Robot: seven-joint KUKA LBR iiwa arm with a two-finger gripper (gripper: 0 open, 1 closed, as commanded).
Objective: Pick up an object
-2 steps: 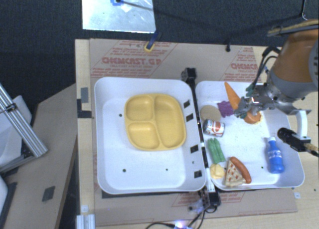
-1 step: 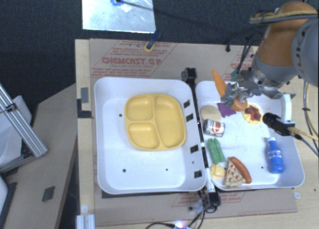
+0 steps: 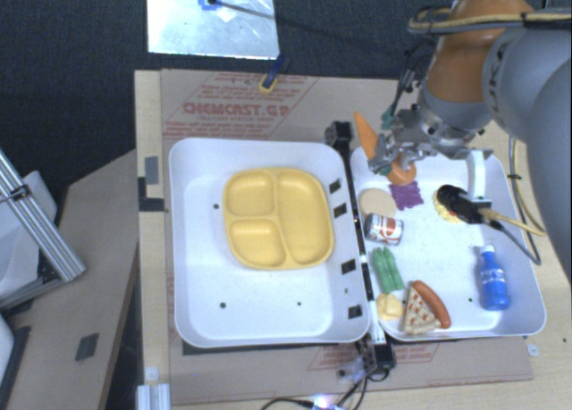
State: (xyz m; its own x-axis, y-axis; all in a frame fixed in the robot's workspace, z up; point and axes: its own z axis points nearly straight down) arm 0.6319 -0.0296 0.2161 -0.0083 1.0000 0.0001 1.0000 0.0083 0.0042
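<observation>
My gripper [image 3: 393, 156] is low over the back left part of the right bin [image 3: 523, 310]. A small orange piece [image 3: 403, 171] lies right under its tip; whether it is held I cannot make out. An orange carrot [image 3: 365, 134] leans at the bin's back left corner, just left of the gripper. In front of the gripper lie a purple piece [image 3: 407, 195] and a beige disc [image 3: 376, 200].
Also in the right bin: a red and white can [image 3: 384, 229], a green vegetable [image 3: 387, 268], a pizza slice [image 3: 415, 312], a sausage [image 3: 431, 301], a yellow cheese piece [image 3: 388, 307], a blue bottle [image 3: 492, 278] and a yellow item [image 3: 443, 204]. The left bin [image 3: 192, 310] holds a yellow divided plate [image 3: 273, 218].
</observation>
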